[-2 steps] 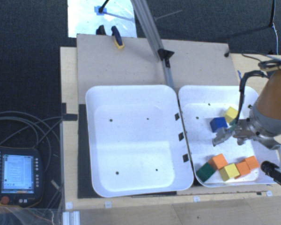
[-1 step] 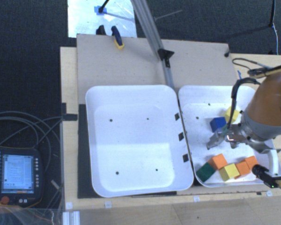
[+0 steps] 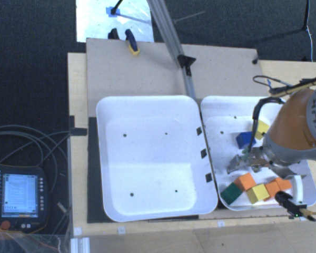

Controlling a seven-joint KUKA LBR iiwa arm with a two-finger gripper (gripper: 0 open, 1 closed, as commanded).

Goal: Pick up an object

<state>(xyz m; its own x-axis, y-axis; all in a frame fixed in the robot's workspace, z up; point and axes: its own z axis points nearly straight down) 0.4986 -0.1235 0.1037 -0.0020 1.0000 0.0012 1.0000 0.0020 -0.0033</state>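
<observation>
Over right bin point(image 3: 219, 109), gripper point(image 3: 238, 164) is lowered beside orange block point(image 3: 246, 181), near green block point(image 3: 231, 193); jaw state cannot be told.

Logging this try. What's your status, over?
Gripper low in right white bin, nothing seen held. Orange cube just below it. Green block adjacent.

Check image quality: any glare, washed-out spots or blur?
Camera view: bright patch at the top blown out by glare; both white bins near-saturated, rims faint; arm close to the lens and soft; claw slightly smeared; blocks keep their colours.
</observation>
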